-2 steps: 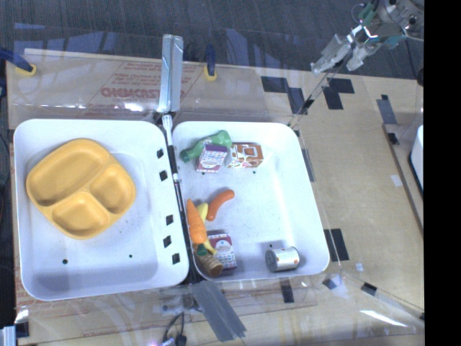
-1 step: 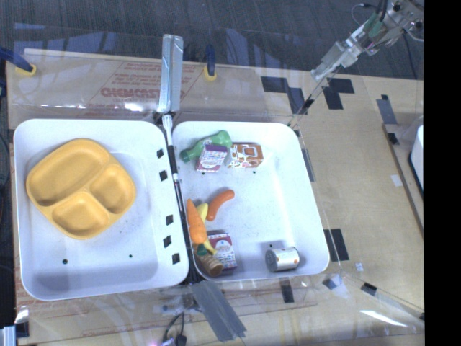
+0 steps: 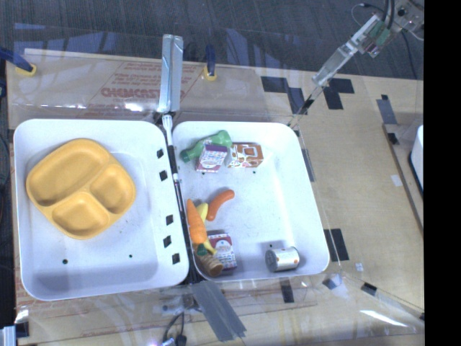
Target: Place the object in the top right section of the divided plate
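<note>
A mustard-yellow divided plate point(image 3: 81, 187) lies in the white left bin point(image 3: 43, 276), while the white right bin point(image 3: 306, 193) holds an orange carrot point(image 3: 197, 224), an orange-red sausage point(image 3: 221, 200), a green toy point(image 3: 205, 145), red-and-white cartons point(image 3: 230, 156) and a silver can point(image 3: 282, 259).
</note>
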`<state>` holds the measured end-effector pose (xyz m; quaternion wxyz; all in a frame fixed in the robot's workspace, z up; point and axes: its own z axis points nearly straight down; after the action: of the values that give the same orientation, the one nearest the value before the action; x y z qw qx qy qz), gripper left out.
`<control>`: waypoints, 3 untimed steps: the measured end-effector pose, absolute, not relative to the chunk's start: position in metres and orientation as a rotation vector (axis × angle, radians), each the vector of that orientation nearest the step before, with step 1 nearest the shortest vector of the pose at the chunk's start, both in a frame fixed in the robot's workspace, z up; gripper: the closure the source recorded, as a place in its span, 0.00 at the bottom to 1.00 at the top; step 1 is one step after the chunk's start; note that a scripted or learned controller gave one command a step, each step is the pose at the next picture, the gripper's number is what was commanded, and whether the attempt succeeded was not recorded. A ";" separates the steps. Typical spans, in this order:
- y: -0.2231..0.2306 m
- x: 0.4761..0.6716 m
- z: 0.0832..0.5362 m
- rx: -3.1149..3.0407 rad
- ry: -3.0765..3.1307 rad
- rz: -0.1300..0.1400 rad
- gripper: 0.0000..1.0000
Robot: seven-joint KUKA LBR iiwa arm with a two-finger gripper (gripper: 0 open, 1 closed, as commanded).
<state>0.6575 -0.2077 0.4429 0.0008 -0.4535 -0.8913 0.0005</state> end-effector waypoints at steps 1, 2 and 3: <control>-0.211 0.646 0.302 -1.652 -2.670 0.002 0.00; -0.211 0.636 0.402 -1.915 -2.493 0.001 0.00; -0.208 0.658 0.444 -1.585 -2.717 0.001 0.00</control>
<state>0.6576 -0.2080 0.4441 -0.0020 -0.5040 -0.8637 0.0002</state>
